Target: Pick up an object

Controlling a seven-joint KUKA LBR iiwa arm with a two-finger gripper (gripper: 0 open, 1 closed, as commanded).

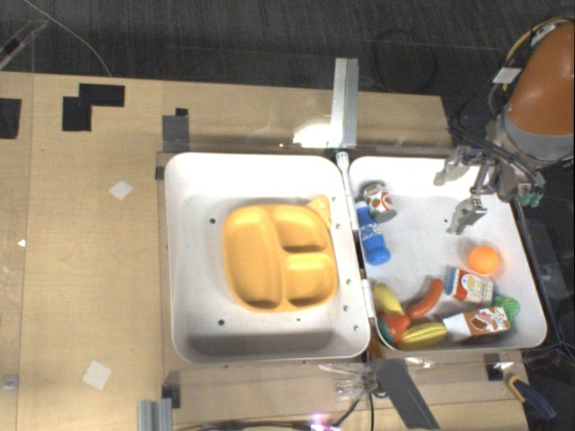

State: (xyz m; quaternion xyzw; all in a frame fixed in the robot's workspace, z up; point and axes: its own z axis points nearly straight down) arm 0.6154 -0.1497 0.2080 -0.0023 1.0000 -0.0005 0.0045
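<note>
Camera view, looking down at a slant: a wooden table point(81, 268) carries two shallow white bins side by side; the left bin point(193, 241) holds a yellow divided tray point(278, 257), while the right bin point(431, 241) gathers the loose pickable items along its left wall and near edge: a blue bottle point(371, 237), a red-and-white ball point(377, 199), an orange ball point(485, 259), a sausage point(426, 299), a banana point(388, 298) and small cartons point(474, 285). The arm reaches in from the right with its end effector point(469, 212) hanging over the bin's bare far-right floor, holding nothing visible; its spread I cannot tell, and it seems poised above the orange ball just nearer the camera
</note>
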